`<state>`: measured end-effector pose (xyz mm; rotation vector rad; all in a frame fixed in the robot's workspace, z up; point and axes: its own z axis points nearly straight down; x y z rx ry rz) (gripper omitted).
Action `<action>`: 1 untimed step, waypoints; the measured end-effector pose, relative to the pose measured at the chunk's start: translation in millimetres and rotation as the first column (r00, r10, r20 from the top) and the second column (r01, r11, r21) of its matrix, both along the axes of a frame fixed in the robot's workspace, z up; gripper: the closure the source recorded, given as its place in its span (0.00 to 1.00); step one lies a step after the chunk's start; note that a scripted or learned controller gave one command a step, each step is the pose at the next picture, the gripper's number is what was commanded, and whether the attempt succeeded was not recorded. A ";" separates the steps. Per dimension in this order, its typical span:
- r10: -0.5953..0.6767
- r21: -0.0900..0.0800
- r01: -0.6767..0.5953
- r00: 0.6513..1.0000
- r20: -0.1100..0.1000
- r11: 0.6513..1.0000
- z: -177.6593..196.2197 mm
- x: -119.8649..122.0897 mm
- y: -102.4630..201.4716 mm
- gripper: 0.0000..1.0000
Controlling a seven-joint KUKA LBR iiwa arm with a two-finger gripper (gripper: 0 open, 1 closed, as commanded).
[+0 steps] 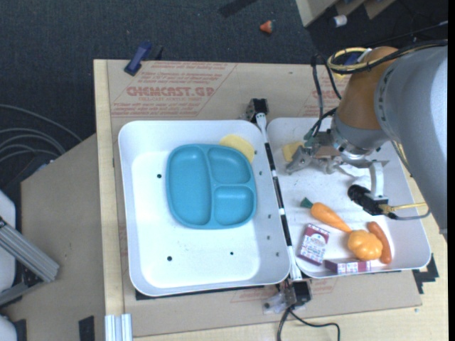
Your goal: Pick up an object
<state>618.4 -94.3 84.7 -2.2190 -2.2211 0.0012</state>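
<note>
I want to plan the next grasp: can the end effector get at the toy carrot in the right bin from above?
Probably yes. The toy carrot lies uncovered on the right bin's floor, with bare floor between it and the end effector. The small red carton lies close to it.

blue plate point(210, 185), white bins point(142, 190), orange carrot point(330, 217), yellow slice point(238, 145)
</note>
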 end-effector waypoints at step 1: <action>0.001 -0.001 -0.001 1.000 0.003 1.000 0.4 48.5 -16.7 0.00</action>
